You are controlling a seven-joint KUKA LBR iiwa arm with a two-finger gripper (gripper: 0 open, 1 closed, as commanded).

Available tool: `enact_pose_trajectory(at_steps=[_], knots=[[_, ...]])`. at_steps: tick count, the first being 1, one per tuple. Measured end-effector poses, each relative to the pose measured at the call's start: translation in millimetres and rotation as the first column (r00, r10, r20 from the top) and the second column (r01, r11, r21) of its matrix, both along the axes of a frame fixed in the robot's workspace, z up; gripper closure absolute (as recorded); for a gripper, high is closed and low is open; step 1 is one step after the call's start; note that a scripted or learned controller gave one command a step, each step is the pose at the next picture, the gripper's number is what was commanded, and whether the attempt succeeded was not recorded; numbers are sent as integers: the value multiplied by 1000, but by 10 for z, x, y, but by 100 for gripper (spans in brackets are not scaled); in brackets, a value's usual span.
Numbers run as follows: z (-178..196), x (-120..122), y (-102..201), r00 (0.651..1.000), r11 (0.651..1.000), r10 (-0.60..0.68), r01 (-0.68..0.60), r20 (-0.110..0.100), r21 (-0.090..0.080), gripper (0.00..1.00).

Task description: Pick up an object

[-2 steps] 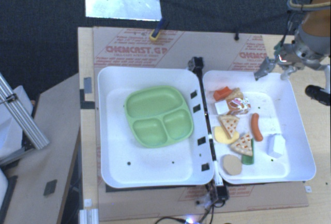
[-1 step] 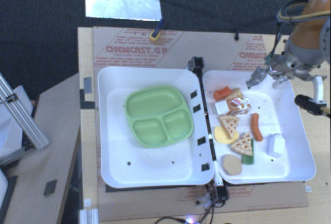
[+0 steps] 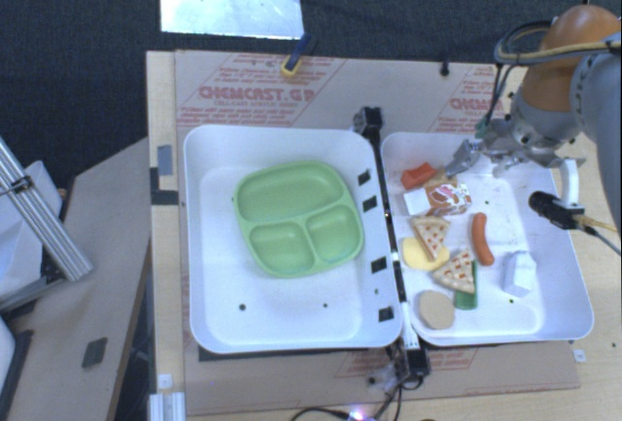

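a green tray (image 3: 296, 220) with three compartments lies alone in the left bin (image 3: 209, 312). in the right bin (image 3: 569, 302), toy food is scattered: an orange-red piece (image 3: 419, 175) near the top left, a wrapped item (image 3: 449, 198) just beside it, a pizza slice (image 3: 431, 233) touching a yellow disc (image 3: 416, 255), a second slice (image 3: 458, 272) over a green piece (image 3: 467, 298), a tan round (image 3: 436, 309) at the bottom, a sausage (image 3: 481, 238) and a white block (image 3: 519, 273) to the right. the gripper (image 3: 461, 159) hangs over the bin's top, just above the wrapped item, nothing seen between its fingers; whether the jaws are parted or closed cannot be told. the grey arm (image 3: 569, 88) enters from the right.
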State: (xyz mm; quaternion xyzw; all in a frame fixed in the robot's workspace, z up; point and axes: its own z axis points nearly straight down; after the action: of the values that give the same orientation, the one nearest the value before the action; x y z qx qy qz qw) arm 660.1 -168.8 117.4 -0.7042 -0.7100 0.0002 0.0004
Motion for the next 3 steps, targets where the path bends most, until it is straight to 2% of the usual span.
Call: enact_pose_trajectory(at_steps=[1, 2, 3], knots=[[-256, 57, 20, 1000, 1000, 0, 0, 15, 2, 0], [-90, 97, 25, 1000, 1000, 3, -3, 28, 0, 100], [400, 179, -36, 1000, 1000, -2, 2, 7, -2, 100]])
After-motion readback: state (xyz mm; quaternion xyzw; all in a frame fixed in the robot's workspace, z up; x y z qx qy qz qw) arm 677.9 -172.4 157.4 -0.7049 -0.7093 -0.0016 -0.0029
